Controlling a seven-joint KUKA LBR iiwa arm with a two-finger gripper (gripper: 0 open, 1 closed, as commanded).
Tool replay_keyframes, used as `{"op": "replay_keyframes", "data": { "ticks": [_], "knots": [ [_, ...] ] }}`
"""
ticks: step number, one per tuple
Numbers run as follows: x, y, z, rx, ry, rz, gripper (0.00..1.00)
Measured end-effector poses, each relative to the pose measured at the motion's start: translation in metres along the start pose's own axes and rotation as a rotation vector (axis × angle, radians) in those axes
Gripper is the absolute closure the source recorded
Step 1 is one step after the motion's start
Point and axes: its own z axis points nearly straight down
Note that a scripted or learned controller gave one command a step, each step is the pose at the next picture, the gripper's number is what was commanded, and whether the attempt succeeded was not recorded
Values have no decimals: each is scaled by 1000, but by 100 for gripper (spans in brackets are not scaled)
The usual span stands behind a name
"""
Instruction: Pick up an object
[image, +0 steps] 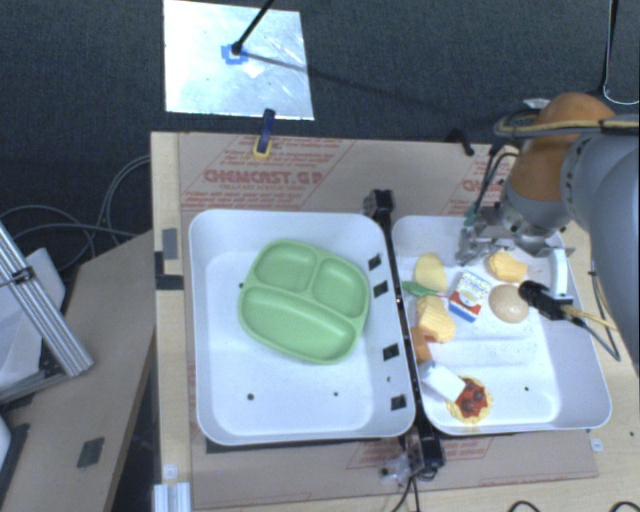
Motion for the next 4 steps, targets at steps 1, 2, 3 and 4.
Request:
{"op": "replay_keyframes", "data": {
  "ticks": [1,2,3,4],
  "knots": [
    [0,3,-43,3,1,1,100],
    [0,11,-108,-1,0,-1,100],
    [0,13,-129,3,1,-1,100],
    [25,-38,-120,10,2,2,100]
  ]
}}
